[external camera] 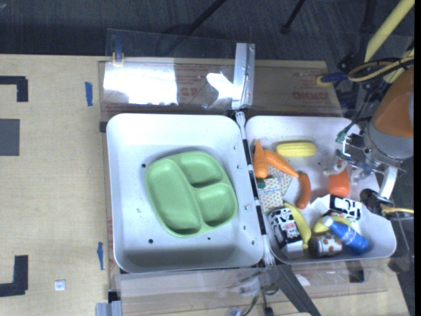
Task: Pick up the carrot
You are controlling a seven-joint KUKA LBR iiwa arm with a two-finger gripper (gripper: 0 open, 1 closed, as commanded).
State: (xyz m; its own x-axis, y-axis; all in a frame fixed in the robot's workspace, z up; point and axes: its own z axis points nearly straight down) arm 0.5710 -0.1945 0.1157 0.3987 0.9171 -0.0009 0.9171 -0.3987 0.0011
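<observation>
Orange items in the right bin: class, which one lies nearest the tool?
The small orange block, just below the tool. The carrot lies by the bin's left wall, and the orange sausage sits mid-bin.

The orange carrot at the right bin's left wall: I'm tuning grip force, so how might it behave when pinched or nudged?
The tapered orange carrot looks like smooth moulded plastic, so probably stiff, light and a bit slippery. Its round, narrowing body may roll or pivot if nudged. It leans on the white right bin wall beside the yellow corn cob, so one finger may have little room.
</observation>
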